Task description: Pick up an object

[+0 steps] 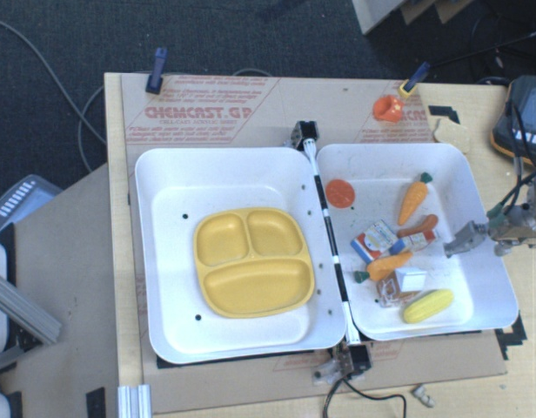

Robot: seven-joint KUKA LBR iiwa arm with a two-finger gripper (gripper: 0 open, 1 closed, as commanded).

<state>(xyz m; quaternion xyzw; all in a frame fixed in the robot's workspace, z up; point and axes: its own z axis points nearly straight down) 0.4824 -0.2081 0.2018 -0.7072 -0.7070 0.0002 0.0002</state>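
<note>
Nearest you along the bottom edge is the cardboard-covered bench (251, 103), its front lip carrying the clamp and cable (342, 368) at the seam between the 2 bins, so take the divider (324, 225) between them as your landmark. Left of the divider sits the left bin (164, 181), holding the yellow divided plate (253, 261) with its 3 compartments, all bare. Right of the divider is the right bin (477, 190), and every candidate for the pick lies there: a long carrot (413, 198) up toward the far wall, a flat orange disc (340, 193) just beside the divider, a sausage-shaped piece (417, 228), a red and blue packet (370, 244), a second small carrot (386, 266), a white box (412, 280) and a yellow corn cob (427, 306) toward the near wall. These pieces crowd together mid-bin, several touching. The gripper (464, 238) hangs over the right bin's far side from the divider, close to its right wall and well apart from the pile; nothing sits between its fingers, and you cannot tell from this angle how wide they stand. By my reading the pick has not begun: everything rests on the bin floor. Open floor lies between the gripper and the clutter, so you have approach room there; the corn cob and long carrot look most isolated, while the wall behind the arm limits retreat.
</note>
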